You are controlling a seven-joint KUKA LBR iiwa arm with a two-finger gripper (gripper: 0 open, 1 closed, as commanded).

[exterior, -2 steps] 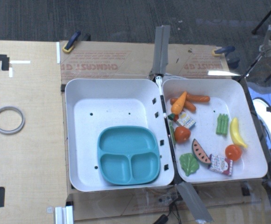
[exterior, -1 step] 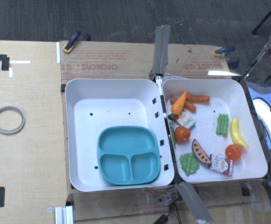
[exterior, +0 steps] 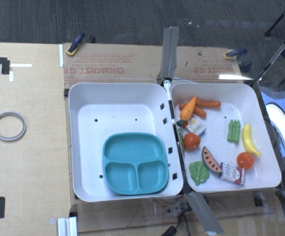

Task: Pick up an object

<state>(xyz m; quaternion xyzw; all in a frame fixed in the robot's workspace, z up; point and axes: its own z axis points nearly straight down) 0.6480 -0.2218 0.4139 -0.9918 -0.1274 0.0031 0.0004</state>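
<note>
Camera view: two white bins sit side by side at centre frame. The left bin [exterior: 83,132] holds a teal divided plate [exterior: 135,162] in its lower half, three compartments, nothing in them.

The right bin [exterior: 260,127] holds the toy foods. A carrot [exterior: 188,108] lies at upper left of the bin, long axis diagonal, tip toward upper right. A sausage [exterior: 207,103] lies just beside it, long axis near horizontal. A small carton [exterior: 196,127] sits below the carrot, a tomato [exterior: 191,141] under that. Green beans [exterior: 234,131] stand near vertical at centre right. A banana [exterior: 249,140] runs top to bottom near the right wall, curving toward lower right. A watermelon slice [exterior: 212,160], a green leaf [exterior: 199,172], a red packet [exterior: 232,173] and a second tomato [exterior: 245,160] fill the lower part.

Gripper state: cannot tell.

A tape roll [exterior: 7,126] lies on the bench at far left.
</note>
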